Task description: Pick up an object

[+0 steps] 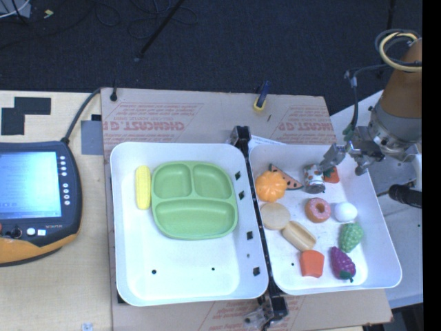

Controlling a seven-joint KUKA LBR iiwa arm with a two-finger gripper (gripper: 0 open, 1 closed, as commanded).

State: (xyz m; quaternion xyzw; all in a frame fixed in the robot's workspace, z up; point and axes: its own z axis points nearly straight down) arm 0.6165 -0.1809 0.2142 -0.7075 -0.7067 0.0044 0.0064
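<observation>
Nearest the lens, along the lower edge of the right bin (386,281), sit a purple grape bunch (342,263) and an orange-red block (311,263), both well below the end effector (318,178). That end effector hangs low over the upper part of the same bin, just beside a small red piece (332,176) on its right and a brown-orange wedge (288,178) on its left. Whether its fingers are spread or pressed together I cannot tell, and nothing can be seen pinched between them.

Below it lie a pink doughnut (318,209) and a white egg (345,212); further down, green grapes (351,236), a tan bread roll (299,235) and a pale round biscuit (275,216). An orange pumpkin-like fruit (271,186) sits to its left.

Crowding is the likely trouble: with toys packed so close, the fingers may land on two at once or nudge the red piece aside and come up empty. Round toys such as the egg could also squirt out of a pinch.

Far to its left, the left bin (138,267) holds a green divided tray (193,200), with yellow corn (142,187) alongside the tray.
</observation>
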